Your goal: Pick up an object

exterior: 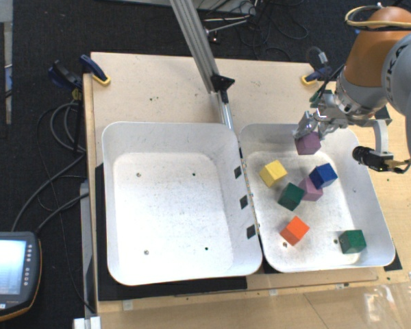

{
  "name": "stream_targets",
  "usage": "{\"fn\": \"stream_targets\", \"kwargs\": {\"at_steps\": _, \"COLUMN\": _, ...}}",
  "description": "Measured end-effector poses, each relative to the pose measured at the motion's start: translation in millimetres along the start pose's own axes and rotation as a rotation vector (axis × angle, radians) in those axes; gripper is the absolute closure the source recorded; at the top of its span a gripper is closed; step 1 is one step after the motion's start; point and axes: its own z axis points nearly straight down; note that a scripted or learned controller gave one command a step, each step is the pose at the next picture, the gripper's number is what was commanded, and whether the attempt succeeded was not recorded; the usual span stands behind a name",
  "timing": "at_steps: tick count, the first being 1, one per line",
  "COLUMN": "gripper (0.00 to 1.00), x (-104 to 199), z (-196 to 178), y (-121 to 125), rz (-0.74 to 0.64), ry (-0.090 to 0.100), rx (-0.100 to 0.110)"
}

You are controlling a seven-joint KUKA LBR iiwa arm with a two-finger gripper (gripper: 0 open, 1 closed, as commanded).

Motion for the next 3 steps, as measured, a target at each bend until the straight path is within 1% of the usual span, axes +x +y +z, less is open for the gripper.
{"fn": "stream_targets", "kwargs": {"at_steps": 1, "gripper": 1.00, "x": -2, "z": -64, "y": 5, "rz": -0.002, "ry": 0.000, "rx": -0.002}}
{"fn": "stream_targets", "kwargs": {"at_steps": 2, "gripper": 1.00, "x": -2, "z": -113, "y": 6, "rz": -0.002, "ry": 0.000, "rx": 0.000}}
{"fn": "stream_targets", "kwargs": {"at_steps": 3, "gripper": 1.00, "x": 46, "z": -112, "y": 3, "rz": -0.007, "ry": 0.004, "rx": 0.009}}
